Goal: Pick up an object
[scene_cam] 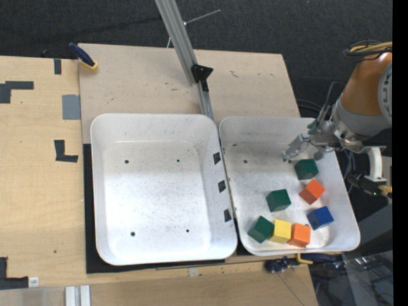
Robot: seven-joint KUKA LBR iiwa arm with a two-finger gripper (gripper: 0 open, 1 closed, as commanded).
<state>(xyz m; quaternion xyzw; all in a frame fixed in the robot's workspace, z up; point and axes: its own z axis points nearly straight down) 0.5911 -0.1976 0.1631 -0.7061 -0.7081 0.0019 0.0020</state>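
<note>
Green block [306, 169] lies just below the gripper [297, 149] — seemingly ungrasped.

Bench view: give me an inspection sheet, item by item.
Surface: wooden bench bears left bin and right bin, side by side.
Job's things: seven blocks in right bin: green; orange; blue; yellow.
Clutter: blue-yellow clamp at bench's far edge; tape marks on the left.
Grippers: gripper low over right bin, beside the far green block; nothing seen held.
Cables: wires above the arm.
Surroundings: slanted metal post; dark floor.
</note>
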